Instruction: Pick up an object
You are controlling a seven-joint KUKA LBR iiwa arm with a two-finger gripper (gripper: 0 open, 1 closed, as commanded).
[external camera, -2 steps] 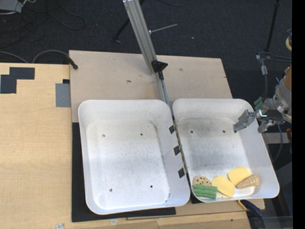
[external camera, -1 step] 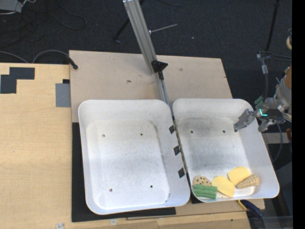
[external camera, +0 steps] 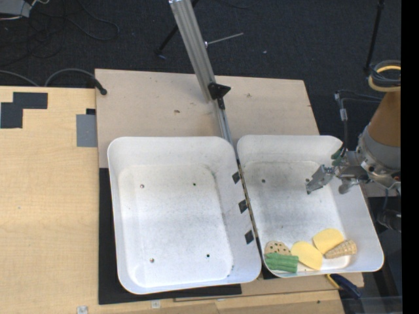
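Note:
Several small objects lie together in the near corner of the right bin (external camera: 288, 156). There are two yellow pieces (external camera: 327, 239) (external camera: 308, 254), a tan ridged cone (external camera: 342, 248), a brown speckled disc (external camera: 277, 248) and a green piece (external camera: 282, 262). My gripper (external camera: 330, 182) hangs over the right side of that bin, well behind the objects. It is open, with nothing between its fingers (external camera: 317, 181). The arm's orange band (external camera: 390, 113) rises at the right edge.
The left bin (external camera: 131, 152) sits beside the right one, with black clips (external camera: 242, 205) along the shared rim. A slanted aluminium bar (external camera: 196, 51) stands behind the bins. A light wooden table surface (external camera: 46, 195) lies to the left.

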